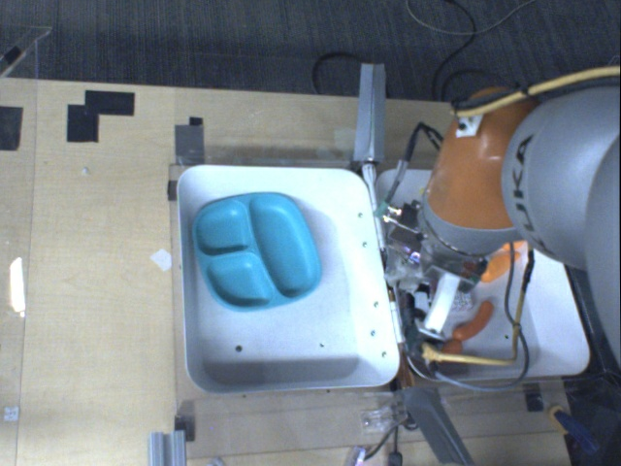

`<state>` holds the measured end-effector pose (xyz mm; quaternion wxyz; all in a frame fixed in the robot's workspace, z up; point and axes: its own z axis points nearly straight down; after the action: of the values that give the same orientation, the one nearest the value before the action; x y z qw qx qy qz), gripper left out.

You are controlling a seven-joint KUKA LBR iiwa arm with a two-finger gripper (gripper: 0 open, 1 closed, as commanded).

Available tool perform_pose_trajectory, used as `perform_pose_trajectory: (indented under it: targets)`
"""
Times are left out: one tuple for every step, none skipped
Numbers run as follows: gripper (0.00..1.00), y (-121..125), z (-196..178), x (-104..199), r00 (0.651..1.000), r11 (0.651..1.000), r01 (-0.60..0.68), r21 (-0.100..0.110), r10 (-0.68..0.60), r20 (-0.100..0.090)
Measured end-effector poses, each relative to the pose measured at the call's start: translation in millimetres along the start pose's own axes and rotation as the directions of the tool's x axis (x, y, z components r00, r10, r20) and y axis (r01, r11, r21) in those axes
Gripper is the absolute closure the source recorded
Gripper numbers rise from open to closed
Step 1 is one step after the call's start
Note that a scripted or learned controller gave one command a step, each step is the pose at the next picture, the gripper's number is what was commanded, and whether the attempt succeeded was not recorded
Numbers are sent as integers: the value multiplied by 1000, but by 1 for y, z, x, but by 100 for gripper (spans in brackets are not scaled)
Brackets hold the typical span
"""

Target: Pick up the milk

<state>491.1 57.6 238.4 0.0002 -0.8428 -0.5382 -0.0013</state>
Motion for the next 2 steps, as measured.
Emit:
perform_pose_trajectory:
  targets:
    - [100,-4,-56,2,1000,1000,25,-3,-25,0]
    - [100,-30,19,54,996,996,93,2,-93,2]
